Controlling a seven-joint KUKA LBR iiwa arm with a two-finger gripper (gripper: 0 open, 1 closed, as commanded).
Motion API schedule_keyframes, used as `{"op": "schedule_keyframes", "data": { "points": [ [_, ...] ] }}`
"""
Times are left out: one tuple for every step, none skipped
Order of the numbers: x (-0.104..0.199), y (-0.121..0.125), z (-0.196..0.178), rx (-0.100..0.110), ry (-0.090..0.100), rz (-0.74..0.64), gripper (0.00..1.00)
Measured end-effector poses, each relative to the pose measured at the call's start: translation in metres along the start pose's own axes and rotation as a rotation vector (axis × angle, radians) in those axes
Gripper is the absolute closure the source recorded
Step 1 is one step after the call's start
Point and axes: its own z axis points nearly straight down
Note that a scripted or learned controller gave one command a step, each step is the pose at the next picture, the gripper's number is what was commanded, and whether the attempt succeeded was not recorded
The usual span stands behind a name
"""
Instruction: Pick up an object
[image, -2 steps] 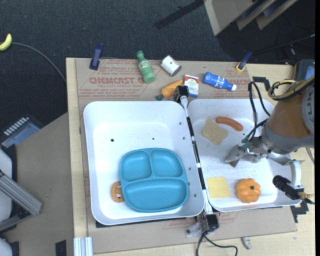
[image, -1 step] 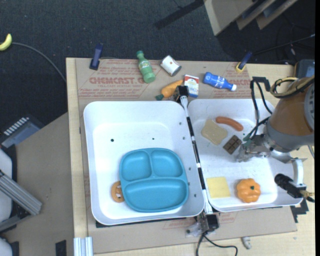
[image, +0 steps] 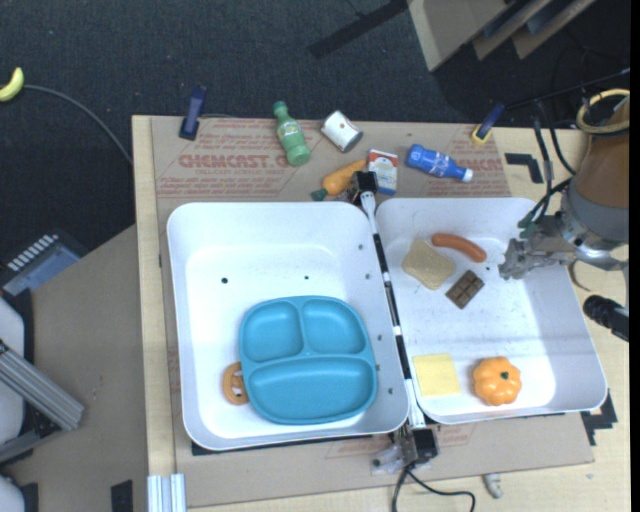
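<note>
The right bin (image: 560, 330) holds a sausage (image: 458, 245), a tan bread slice (image: 429, 264), a brown chocolate piece (image: 464, 289), a yellow cheese square (image: 437, 375) and a small orange pumpkin (image: 497, 381). My gripper (image: 517, 259) hangs low at that bin's upper right, just to the right of the sausage and the chocolate piece. Nothing shows between its fingers.
The left bin (image: 200, 250) bears a blue divided plate (image: 304, 357) with a pretzel (image: 235, 383) tucked at its left edge. Behind the bins lie a green bottle (image: 292, 135), a white can (image: 341, 130), a blue bottle (image: 437, 163), a carton (image: 381, 170) and a carrot (image: 342, 180).
</note>
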Motion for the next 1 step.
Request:
{"op": "schedule_keyframes", "data": {
  "points": [
    [0.0001, -0.0004, 0.0005, 0.001, 0.001, 0.001, 0.0]
  ]
}}
